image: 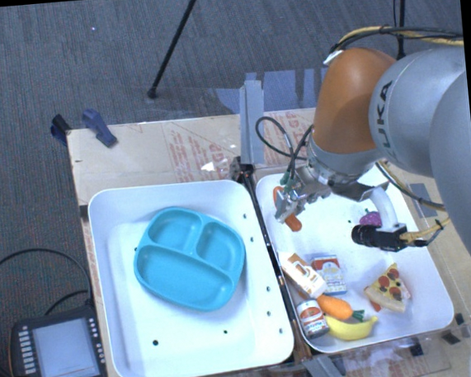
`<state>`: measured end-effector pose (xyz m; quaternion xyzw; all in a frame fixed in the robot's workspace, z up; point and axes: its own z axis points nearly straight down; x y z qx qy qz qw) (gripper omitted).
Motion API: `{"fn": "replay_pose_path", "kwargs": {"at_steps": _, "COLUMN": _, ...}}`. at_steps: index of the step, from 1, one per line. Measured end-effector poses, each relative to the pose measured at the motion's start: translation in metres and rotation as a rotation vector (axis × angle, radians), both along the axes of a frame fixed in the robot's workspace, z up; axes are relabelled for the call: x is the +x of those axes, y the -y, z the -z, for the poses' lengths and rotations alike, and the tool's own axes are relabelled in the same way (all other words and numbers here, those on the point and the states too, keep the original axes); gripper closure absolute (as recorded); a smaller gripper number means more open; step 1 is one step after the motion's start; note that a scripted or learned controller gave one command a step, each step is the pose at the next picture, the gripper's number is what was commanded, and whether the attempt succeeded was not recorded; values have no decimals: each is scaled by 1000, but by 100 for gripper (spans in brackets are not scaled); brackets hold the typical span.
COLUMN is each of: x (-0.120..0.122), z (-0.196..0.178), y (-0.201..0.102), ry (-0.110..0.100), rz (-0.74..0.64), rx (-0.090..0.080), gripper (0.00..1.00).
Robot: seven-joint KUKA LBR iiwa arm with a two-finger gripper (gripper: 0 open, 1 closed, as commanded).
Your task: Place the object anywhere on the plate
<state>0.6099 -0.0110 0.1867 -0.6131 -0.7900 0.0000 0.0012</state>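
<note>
Gripper (289,207) hangs over right bin (432,289), top-left corner, small orange-red object (293,222) pinched between narrow fingers | blue plate (190,258) lies at roughly 8 o'clock, in left bin (116,236) | carry crosses the bins' shared wall.

Plate (190,258): smooth glossy blue plastic. Bins (120,319): white, smooth plastic look. Bench (157,150): matt cardboard-like top. Floor (41,61): rough grey carpet.

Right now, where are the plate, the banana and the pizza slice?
plate (189,258): camera view, centre divider.
banana (352,327): camera view, middle of its curve.
pizza slice (388,287): camera view, topping.
</note>
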Motion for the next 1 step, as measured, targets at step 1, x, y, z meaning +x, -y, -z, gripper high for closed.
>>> {"fn": "replay_pose_path", "kwargs": {"at_steps": 1, "x": 12, "z": -2, "y": -67, "ry": 1, "rz": -394, "rx": -1, "gripper": 100}}
